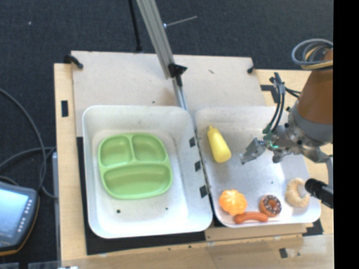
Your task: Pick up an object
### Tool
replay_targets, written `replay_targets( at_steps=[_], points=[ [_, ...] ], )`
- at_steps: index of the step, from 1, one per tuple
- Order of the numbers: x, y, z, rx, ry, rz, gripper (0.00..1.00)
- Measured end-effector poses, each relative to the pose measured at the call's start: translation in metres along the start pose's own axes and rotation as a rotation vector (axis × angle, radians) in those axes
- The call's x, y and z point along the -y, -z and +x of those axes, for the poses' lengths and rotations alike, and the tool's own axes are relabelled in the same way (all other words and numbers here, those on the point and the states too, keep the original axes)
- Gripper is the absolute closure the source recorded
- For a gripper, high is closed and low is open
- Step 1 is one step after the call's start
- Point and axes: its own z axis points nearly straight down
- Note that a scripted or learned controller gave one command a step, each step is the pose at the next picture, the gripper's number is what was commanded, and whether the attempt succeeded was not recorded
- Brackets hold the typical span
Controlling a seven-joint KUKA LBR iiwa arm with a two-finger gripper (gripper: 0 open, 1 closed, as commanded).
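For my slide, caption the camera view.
Gripper hovers in the right bin beside a yellow bottle; green tray in left bin.

Gripper hangs low — arm slanting leftward.

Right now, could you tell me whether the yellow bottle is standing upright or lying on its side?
Lying on its side: the yellow bottle rests lengthwise on the floor of the right bin, cap toward the far rim.

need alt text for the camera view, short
The robot's hand hovers over the right bin, which holds a yellow bottle, orange fruit, sausage, two doughnuts. The left bin holds a green divided plate.
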Motion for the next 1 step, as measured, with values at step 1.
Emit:
replay_targets(
  at_steps=[1],
  points=[
    [-0.0014, 0.0113, -0.0013, 0.001, -0.005, -0.004, 1.00]
  ],
)
